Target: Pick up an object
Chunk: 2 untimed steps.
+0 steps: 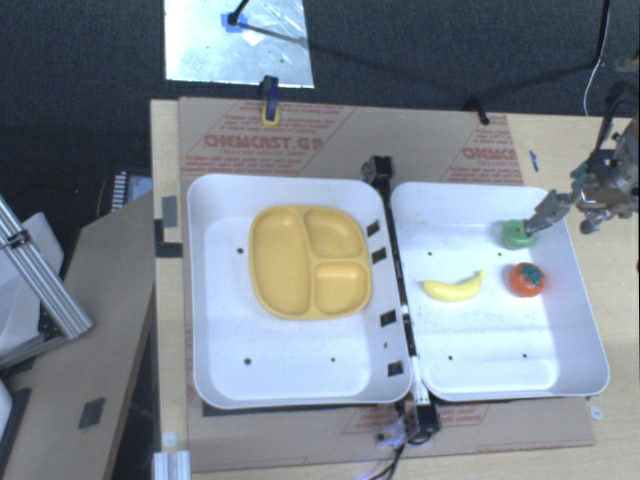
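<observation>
Robotics lab: two white bins (290, 193) on cardboard-covered bench (340, 128), aluminium framing (40, 278).

Camera count: just the one, fixed, no second view to overlap with.
Position: up above the surface (330, 128), mounted high.
Facing: down at a slant, far edge at the top of frame, near edge at the bottom.
Distance: pulled back enough to fit the left bin (215, 298) and the right bin (570, 318) whole, plus dark floor (80, 58) beyond.
Arm side: in from the right edge.
</observation>
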Each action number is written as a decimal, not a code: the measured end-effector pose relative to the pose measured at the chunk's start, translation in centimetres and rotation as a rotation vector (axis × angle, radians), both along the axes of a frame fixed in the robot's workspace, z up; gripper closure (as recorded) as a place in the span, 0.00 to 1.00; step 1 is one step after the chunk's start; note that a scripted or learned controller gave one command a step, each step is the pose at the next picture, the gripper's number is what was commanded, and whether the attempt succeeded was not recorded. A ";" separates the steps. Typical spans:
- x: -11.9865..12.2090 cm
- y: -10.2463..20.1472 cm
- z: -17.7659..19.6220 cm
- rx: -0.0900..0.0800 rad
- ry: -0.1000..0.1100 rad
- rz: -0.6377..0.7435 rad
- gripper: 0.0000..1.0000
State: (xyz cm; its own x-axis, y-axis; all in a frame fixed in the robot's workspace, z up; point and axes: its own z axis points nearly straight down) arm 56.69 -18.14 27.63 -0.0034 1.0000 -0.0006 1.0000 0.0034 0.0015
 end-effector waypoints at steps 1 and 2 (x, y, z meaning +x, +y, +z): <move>0.1 -0.5 -4.3 0.000 0.002 -0.002 0.00; 0.8 -0.5 -8.7 0.000 0.001 -0.002 0.00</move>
State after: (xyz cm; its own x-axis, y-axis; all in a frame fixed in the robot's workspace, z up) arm 57.53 -18.63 18.97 -0.0011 1.0000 -0.0005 1.0000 0.0011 0.0004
